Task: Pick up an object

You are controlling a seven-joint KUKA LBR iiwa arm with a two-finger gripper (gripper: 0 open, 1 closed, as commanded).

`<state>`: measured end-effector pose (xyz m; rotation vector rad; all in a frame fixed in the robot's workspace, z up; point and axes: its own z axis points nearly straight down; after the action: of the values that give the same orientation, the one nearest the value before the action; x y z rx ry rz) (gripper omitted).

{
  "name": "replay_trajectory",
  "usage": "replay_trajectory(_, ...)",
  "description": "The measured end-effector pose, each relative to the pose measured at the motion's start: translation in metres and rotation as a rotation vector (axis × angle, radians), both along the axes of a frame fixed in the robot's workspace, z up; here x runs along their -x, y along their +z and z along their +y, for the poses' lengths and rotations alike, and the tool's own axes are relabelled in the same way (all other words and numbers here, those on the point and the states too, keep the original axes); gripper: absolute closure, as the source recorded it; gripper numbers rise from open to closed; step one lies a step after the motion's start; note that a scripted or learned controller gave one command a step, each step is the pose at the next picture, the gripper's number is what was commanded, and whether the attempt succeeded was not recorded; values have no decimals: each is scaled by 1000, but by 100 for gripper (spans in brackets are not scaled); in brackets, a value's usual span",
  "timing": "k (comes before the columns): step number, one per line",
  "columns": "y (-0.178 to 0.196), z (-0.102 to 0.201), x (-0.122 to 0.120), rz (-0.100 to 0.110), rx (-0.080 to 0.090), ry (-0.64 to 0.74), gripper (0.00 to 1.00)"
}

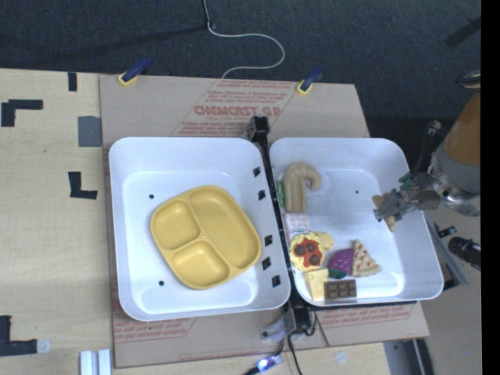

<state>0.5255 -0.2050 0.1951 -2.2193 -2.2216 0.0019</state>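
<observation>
Toy food crowds the right bin's 7 o'clock corner — gripper at 3 o'clock, finger state unclear; yellow tray in left bin.

A divided plate lies in the left bin; toy foods cluster along the right bin's left and near sides.

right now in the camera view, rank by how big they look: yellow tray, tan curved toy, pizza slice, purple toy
1. yellow tray, clearly largest
2. tan curved toy
3. pizza slice and purple toy: they look about alike, so I won't rank them
</observation>
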Motion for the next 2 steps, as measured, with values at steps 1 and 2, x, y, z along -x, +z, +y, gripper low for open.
replay_trajectory(1, 0, 0, 0, 0, 0, 0, 0)
replay_trajectory(2, -65, -1, 2, 6, -1, 0, 0)
